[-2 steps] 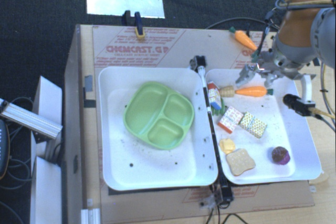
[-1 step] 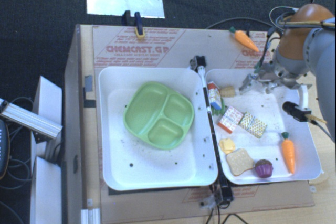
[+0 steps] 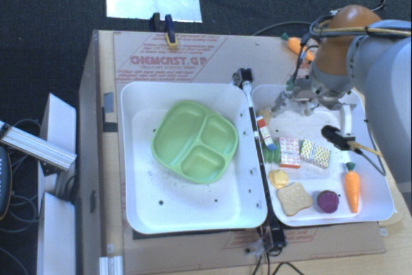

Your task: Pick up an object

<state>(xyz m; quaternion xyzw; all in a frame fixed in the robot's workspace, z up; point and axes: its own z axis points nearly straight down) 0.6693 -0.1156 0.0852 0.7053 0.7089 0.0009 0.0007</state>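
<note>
So nothing's grabbed yet: end effector (image 3: 297,102) hangs at the right bin's (image 3: 376,199) 11 o'clock corner, can't tell its state; carrot (image 3: 351,187) untouched.

Desk (image 3: 103,158): top covered by a brown sheet (image 3: 193,55) printed with red lettering, bare along the far edge and showing again in a thin strip at the near edge. Two shallow white bins rest directly on it, side by side and touching along a shared middle seam. Left bin (image 3: 138,203) takes the centre of the desk; right bin (image 3: 380,203) reaches toward the desk's right edge. A black clamp with a yellow tip (image 3: 168,32) grips the far edge, left of centre. A small orange object (image 3: 294,44) lies at the far right of the sheet, beside dark cables.
</note>
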